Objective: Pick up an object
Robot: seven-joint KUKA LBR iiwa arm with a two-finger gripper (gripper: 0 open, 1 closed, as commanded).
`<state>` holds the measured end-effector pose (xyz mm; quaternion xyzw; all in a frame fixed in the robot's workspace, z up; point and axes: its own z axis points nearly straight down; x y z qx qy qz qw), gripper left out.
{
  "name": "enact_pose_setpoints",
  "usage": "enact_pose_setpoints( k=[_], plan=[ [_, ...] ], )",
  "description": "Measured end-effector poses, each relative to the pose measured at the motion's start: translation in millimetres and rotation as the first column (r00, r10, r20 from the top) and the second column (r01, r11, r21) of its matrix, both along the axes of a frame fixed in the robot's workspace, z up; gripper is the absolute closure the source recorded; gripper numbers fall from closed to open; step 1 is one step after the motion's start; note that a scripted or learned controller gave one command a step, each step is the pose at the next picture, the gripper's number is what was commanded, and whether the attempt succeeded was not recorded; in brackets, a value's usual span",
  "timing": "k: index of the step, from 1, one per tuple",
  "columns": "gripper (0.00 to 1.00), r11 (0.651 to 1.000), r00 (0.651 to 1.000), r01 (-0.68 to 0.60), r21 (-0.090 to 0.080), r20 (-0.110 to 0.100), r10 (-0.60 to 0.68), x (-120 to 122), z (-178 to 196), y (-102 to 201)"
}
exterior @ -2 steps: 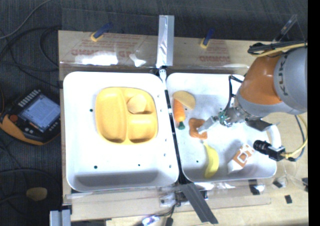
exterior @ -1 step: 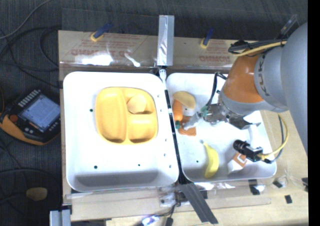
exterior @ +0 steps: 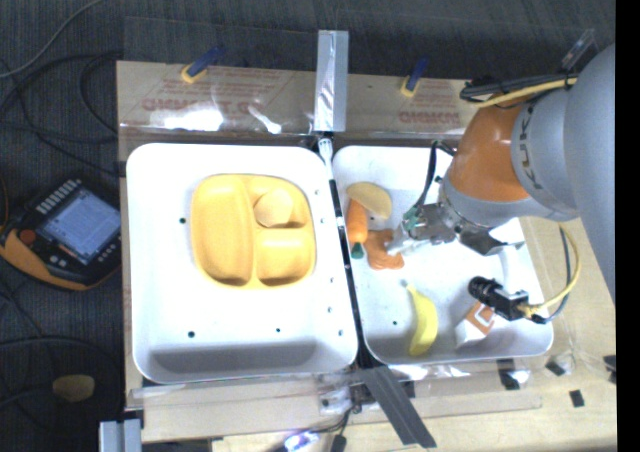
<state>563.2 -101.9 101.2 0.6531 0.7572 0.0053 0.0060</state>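
The right bin holds several toy foods. A pale yellow wedge lies at its upper left, with an orange carrot-like piece just below it along the left wall. A second orange piece lies beside that one. Lower down, a yellow banana sits near the front wall, and a small orange-and-white item is to its right. My gripper hangs low over the bin's left half, its tip right at the second orange piece. Nothing is visibly lifted.
The left bin bears a yellow divided tray with a pale round item in its upper right compartment. A black fitting with a cable hangs off the arm over the right bin. A handheld controller lies left of the bench.
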Motion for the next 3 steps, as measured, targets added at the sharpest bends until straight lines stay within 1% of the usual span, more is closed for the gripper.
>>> enact_pose_setpoints(
  k=[1, 2, 3],
  plan=[
    [0.0, 1.0, 1.0, 0.0, 0.0, 0.0, 0.0, 0, 0, 0],
    [0.0, 0.998, 0.998, 0.068, -0.002, -0.006, -0.068, -77, -12, -8],
    [1.0, 0.998, 0.998, 0.069, -0.002, -0.004, -0.069, -75, -2, -8]
  ],
)
